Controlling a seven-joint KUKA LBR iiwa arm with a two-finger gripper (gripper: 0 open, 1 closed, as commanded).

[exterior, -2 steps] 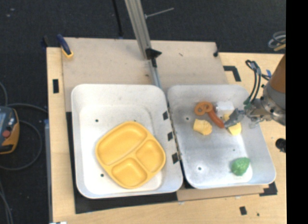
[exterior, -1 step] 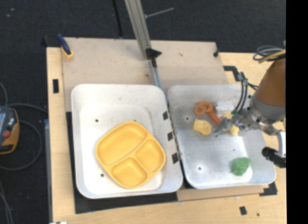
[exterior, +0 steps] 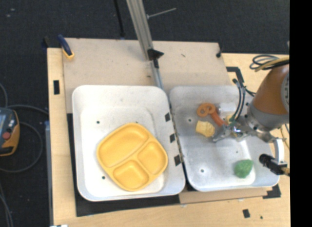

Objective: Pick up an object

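In the right bin [exterior: 204, 172] lie orange scissors [exterior: 209, 112], a pale yellow chunk [exterior: 205, 129] and a green fuzzy lump [exterior: 243, 168] near the front right corner. My gripper [exterior: 220, 134] reaches in from the right and sits low over the bin's middle, just right of the yellow chunk and below the scissors' blades. Its fingertips are small and dark against the bin floor. Nothing is plainly seen between them.
The left bin [exterior: 87, 99] holds a yellow three-compartment tray [exterior: 132, 156]. An aluminium post [exterior: 140, 21] rises behind the bins. Cables [exterior: 265, 62] lie at the bench's right. The arm's orange band [exterior: 270, 96] hangs over the right bin's edge.
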